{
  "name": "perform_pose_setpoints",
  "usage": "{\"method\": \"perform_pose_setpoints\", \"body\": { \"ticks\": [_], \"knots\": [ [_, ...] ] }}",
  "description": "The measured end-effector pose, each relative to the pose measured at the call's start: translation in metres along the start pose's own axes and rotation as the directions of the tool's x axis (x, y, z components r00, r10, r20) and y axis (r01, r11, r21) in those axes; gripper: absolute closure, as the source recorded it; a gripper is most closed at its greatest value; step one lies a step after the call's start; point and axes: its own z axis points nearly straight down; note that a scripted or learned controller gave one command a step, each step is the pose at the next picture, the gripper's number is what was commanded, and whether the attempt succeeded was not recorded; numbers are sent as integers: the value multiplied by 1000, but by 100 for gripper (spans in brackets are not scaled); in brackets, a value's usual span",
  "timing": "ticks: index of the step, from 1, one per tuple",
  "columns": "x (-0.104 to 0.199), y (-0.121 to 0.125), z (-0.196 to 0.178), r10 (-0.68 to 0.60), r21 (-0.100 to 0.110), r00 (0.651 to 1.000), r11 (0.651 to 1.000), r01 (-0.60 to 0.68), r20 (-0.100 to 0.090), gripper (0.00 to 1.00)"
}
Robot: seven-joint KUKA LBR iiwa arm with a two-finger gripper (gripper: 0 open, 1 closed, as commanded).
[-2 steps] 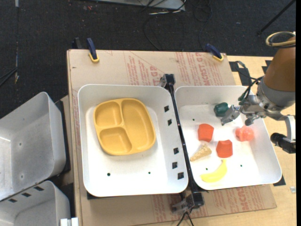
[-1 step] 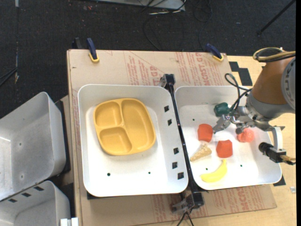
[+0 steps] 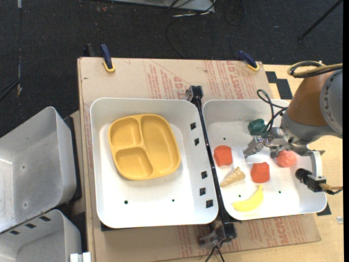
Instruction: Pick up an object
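A: Where does the pincer (image 3: 256,148) sit?

B: Low over the right bin (image 3: 305,203), reaching in from the right. Fingers spread apart, clamped on nothing.

A: And what lies nearest?

B: A red block (image 3: 260,172), just below and slightly right of the fingertips. Another red piece (image 3: 222,155) to the left, near the divider. A pink ball (image 3: 286,158) right beside the wrist, a teal object (image 3: 257,126) just above.

A: Anything further off?

B: A tan wedge (image 3: 233,177) and a yellow banana (image 3: 248,199) toward the near edge, long axis slanting up to the right. A yellow divided plate (image 3: 144,146) in the left bin (image 3: 103,201).

A: Likely next move?

B: Probably a short shift toward the red block, then down.
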Motion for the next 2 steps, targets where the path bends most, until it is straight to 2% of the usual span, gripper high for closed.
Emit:
{"method": "perform_pose_setpoints", "body": {
  "ticks": [1,2],
  "knots": [
    [0,0,-11,0,-2,1000,1000,0,1,100],
    [5,-3,-73,-3,-8,1000,1000,3,3,100]
  ]
}}
